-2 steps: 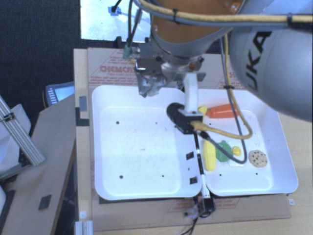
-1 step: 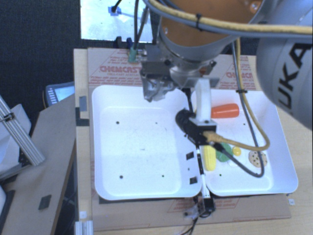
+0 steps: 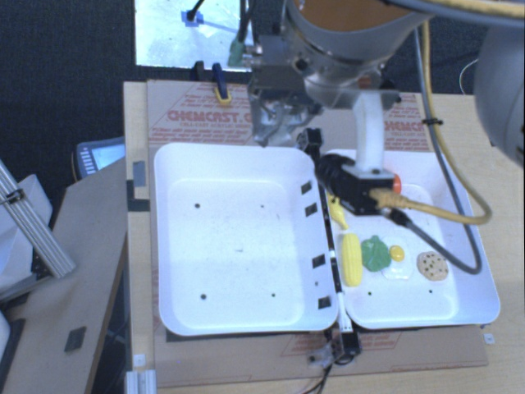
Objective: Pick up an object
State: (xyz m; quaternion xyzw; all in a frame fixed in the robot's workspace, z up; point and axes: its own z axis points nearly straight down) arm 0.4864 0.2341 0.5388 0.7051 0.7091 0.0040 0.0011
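Approach stage: the tool [image 3: 275, 128] hangs over the far rim of the left shallow white bin [image 3: 238, 245], grip state indiscernible. A yellow toy corn cob [image 3: 350, 258] lies in the right white bin [image 3: 410, 302]; next, presumably, cross over and descend.

Two white bins [image 3: 238, 245] [image 3: 410, 302], one corn cob [image 3: 351, 258], one green leaf [image 3: 376, 253], one cookie [image 3: 431, 265] (speckled), one egg [image 3: 396, 254].

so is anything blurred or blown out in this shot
camera view: the arm, close to the lens, is soft and out of focus; the left bin is very bright, close to washed out; the pale panel behind the bench glares; the yellow corn and the cookie in the right bin are small and slightly soft but readable
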